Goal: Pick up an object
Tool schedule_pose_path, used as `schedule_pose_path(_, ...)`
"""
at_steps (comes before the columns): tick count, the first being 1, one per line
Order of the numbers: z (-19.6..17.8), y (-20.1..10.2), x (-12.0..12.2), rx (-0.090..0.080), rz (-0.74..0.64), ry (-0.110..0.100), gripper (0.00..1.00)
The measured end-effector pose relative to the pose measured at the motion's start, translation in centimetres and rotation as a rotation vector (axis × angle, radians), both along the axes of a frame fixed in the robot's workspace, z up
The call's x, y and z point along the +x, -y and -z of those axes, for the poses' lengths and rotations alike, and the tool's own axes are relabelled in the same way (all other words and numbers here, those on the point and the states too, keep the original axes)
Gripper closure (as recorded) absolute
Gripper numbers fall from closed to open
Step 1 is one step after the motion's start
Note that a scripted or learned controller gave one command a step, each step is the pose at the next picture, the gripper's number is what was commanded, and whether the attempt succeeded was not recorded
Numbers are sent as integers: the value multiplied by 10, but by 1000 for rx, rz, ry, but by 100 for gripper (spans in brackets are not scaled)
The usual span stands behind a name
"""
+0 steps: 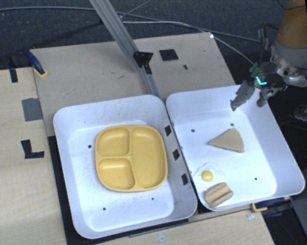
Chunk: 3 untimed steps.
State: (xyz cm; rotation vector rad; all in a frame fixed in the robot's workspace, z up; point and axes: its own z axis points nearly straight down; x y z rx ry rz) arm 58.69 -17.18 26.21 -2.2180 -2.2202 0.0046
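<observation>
Wedge (pixel 227 141) in rt bin (pixel 273 146), hand (pixel 249 100) spread wide, holding nothing, over far rim

arm (pixel 295 30): grey, fat orange band up behind the jaws
wrist: little teal light glowing, dark fingers (pixel 241 97)

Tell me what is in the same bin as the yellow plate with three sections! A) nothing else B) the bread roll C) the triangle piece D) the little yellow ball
A: the yellow plate lies alone in the left bin, while the triangle piece, the little yellow ball and the bread roll all lie in the right bin.
</observation>
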Motion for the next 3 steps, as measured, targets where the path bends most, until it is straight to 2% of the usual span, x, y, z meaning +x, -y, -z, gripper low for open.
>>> schedule_pose_path(1, -1, 0, 1, -1, 0, 3, 0)
schedule_pose_path(3, 118, -9, 5, 0, -1, -2, 0)
